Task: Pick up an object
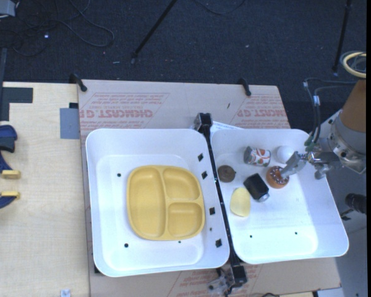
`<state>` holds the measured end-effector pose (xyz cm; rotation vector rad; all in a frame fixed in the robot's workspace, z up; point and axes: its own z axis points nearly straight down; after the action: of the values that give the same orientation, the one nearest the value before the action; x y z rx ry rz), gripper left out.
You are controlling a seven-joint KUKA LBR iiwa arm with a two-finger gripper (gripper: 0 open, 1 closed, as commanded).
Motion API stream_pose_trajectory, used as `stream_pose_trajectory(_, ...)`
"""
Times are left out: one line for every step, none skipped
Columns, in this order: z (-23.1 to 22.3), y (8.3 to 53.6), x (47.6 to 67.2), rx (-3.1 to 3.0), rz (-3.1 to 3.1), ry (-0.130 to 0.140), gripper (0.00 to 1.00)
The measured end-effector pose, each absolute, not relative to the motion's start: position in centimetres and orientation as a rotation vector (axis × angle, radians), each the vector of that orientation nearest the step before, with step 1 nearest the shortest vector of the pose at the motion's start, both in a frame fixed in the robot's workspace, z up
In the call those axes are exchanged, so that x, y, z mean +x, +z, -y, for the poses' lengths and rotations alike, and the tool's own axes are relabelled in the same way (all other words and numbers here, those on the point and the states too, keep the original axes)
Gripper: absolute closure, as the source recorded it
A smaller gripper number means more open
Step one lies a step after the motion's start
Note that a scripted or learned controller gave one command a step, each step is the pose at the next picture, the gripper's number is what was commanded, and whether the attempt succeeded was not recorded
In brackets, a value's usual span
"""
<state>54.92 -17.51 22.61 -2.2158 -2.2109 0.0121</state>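
Evidently hunting for something to lift, the gripper [289, 166] reaches in from the right edge toward the small orange round object [276, 177] right of centre, though I cannot tell its claw's state.

Bins [111, 144]: plain white
Divided plate [166, 202]: solid yellow
Block [256, 187]: black
Soft lump [240, 202]: pale yellow
Disc [226, 174]: dark brown
Ball [285, 151]: white
Can [257, 156]: white with red-brown print
Round piece [276, 177]: orange-brown, pale centre
Arm band [357, 107]: orange
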Motion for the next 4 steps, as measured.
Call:
stream_pose_trajectory(17.5,23.2,55.2,-2.221,2.22,0.002,0.0)
stream_pose_trajectory(17.0,16.9,55.1,-2.216,2.216,0.006,0.0)
stream_pose_trajectory(17.2,11.0,55.1,-2.217,2.218,-0.005,0.0)
stream_pose_trajectory(17.4,11.1,55.7,-2.234,2.229,-0.018,0.0)
